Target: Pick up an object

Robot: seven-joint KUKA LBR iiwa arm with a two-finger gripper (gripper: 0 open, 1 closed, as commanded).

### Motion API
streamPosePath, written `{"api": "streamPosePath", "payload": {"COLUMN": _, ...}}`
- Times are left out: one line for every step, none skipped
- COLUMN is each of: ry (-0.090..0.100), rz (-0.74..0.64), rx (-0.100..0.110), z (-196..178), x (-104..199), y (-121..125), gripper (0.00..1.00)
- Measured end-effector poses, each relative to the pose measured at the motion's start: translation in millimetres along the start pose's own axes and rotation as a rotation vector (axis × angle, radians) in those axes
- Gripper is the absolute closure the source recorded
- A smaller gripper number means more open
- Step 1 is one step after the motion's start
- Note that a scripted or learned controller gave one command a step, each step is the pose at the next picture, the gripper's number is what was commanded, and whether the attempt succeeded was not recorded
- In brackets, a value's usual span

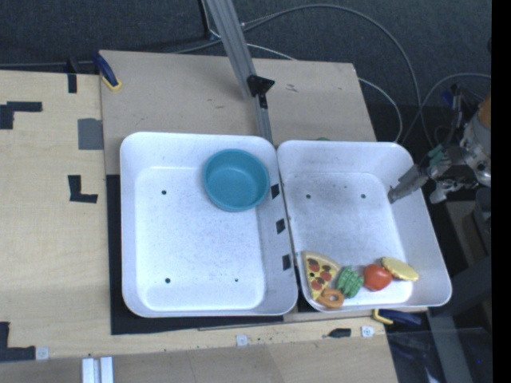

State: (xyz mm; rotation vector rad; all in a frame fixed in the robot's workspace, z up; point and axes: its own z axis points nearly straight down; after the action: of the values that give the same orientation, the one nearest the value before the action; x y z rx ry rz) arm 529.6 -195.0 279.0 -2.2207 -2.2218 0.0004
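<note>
Your gripper [402, 188] is sitting at the right rim of the right bin [343, 154], up near its far corner, and I cannot tell its state from this angle — the tip is reading as 1 dark wedge pointing down and left into the bin.

What matters for your next move: everything worth picking in that bin is lying toward the near edge, well apart from the gripper and below it in the view. You are looking at 4 small items crowded along the near wall — a pizza slice [320, 273] at the left, a green piece [348, 280] just beside it, a tomato [378, 277] next, and a yellow piece [399, 269] at the right end, nearest the gripper's side. The yellow piece is lying with its long axis running roughly left to right, slightly tilted; the pizza slice is running front to back.

The left bin [152, 230] is holding 1 blue bowl [235, 179], upright, in its far right corner, well apart from the gripper.
</note>
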Motion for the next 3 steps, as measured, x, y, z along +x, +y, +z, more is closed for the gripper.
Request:
{"api": "streamPosePath", "payload": {"ry": 0.001, "rz": 0.000, "rx": 0.004, "z": 45.8, "x": 2.9, "y": -7.8, "gripper": 0.00}}
{"api": "streamPosePath", "payload": {"ry": 0.001, "rz": 0.000, "rx": 0.006, "z": 107.3, "x": 6.8, "y": -13.4, "gripper": 0.00}}
{"api": "streamPosePath", "payload": {"ry": 0.001, "rz": 0.000, "rx": 0.004, "z": 150.0, "x": 10.3, "y": -13.4, "gripper": 0.00}}
